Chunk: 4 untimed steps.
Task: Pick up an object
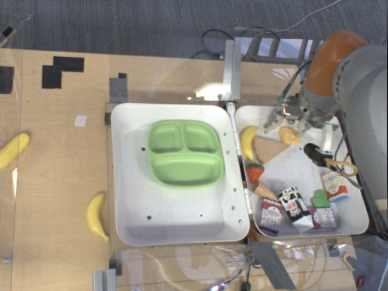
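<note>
Carpet [121,11], grey and ribbed, runs along twelve o'clock beyond my wooden bench [54,162]. The left bin [130,223] carries a green divided plate [184,153]. The right bin [357,220] is cluttered with toy food. The arm [357,71] enters from three o'clock. A banana [247,143] lies at that bin's nine o'clock edge, long axis twelve-to-six. The gripper [290,119] hangs over the bin's twelve o'clock end; I cannot tell its state.

One camera, high above the bench

We look down at a slant on both white bins [121,223]; the arm [357,71] comes in from our right.
</note>
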Tool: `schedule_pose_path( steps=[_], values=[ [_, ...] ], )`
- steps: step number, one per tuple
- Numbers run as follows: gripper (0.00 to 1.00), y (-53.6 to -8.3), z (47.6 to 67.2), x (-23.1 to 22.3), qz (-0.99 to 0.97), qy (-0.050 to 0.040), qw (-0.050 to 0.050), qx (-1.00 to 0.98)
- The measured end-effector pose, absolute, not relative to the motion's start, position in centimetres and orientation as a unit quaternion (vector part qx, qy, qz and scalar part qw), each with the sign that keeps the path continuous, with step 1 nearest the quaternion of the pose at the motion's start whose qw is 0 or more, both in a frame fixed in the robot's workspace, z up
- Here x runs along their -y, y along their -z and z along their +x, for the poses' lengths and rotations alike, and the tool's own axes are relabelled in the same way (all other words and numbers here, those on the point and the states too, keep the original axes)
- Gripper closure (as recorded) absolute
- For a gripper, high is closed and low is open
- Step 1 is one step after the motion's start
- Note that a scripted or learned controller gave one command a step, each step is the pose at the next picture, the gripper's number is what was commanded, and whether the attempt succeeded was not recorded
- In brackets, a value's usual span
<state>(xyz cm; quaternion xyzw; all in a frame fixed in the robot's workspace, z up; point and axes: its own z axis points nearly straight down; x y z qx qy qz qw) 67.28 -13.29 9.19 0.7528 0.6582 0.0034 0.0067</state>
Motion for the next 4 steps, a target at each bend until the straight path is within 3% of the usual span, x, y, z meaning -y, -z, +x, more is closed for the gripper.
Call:
schedule_pose_path(
  steps=[1, 2, 3, 4],
  values=[
    [1.0, -10.8, 67.7, 13.1, 0.75, -0.0076, 0.012, -0.661],
    [0.0, -10.7, 67.7, 13.1, 0.75, -0.0071, 0.011, -0.662],
    [0.0, -8.8, 64.4, 14.2, 0.705, -0.0034, 0.004, -0.709],
    [1.0, -10.8, 64.9, 14.1, 0.704, -0.0084, 0.009, -0.71]
  ],
)
